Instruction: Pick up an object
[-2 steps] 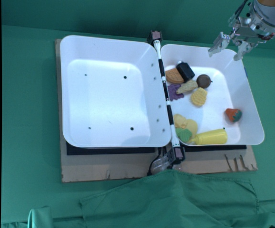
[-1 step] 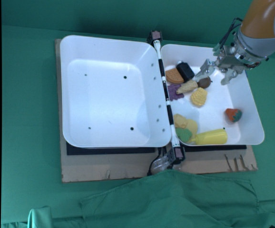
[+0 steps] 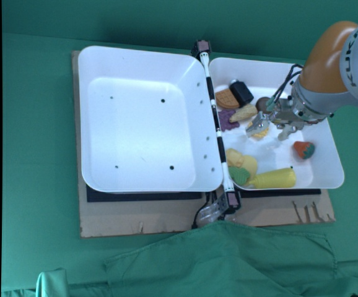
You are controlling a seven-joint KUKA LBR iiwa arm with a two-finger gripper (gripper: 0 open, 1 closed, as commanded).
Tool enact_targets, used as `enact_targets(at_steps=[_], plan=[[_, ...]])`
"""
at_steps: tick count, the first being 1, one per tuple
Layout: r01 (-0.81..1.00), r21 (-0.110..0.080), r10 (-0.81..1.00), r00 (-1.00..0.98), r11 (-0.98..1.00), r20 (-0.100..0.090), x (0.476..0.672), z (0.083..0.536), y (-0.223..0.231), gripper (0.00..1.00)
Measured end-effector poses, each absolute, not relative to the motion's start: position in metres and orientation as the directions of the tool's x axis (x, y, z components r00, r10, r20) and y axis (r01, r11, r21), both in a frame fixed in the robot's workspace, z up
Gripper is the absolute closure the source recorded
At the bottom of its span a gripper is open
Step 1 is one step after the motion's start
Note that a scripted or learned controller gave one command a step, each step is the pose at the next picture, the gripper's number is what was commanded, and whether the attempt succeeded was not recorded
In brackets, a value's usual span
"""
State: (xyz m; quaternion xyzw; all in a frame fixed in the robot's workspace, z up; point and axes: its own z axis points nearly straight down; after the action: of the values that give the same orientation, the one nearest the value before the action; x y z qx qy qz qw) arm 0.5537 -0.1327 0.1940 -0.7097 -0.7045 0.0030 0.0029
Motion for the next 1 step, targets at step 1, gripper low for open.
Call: enact_targets(at_steps=[1], plan=[[1.0,0.008,1.0,0.005,-0.005,-0.003,0.5635,0.1845,-0.1303,0.0]])
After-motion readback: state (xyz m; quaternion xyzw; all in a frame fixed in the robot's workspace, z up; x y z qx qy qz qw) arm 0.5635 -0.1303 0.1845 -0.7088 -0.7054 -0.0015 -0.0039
